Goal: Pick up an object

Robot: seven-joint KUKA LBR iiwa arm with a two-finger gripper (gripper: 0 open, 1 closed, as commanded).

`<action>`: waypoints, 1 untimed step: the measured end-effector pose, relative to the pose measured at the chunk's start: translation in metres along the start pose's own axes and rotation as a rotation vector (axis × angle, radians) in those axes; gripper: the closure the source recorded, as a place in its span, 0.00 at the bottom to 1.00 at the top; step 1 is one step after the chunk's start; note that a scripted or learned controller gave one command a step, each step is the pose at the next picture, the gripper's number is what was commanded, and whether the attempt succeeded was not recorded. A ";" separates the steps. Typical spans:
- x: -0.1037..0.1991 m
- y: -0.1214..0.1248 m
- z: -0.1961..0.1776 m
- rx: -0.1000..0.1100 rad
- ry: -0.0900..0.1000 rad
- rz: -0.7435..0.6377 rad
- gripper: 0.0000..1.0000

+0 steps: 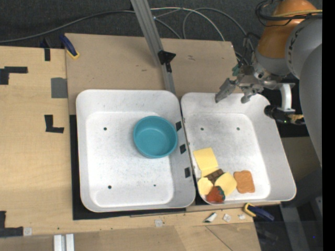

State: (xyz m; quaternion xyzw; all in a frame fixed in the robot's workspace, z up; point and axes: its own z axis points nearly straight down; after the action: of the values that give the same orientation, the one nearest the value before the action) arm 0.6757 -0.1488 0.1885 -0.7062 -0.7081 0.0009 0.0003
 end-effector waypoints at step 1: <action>0.000 0.000 0.000 0.000 -0.001 0.000 0.00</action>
State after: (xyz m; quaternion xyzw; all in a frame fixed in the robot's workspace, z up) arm 0.6757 -0.1490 0.1885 -0.7062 -0.7080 0.0012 0.0002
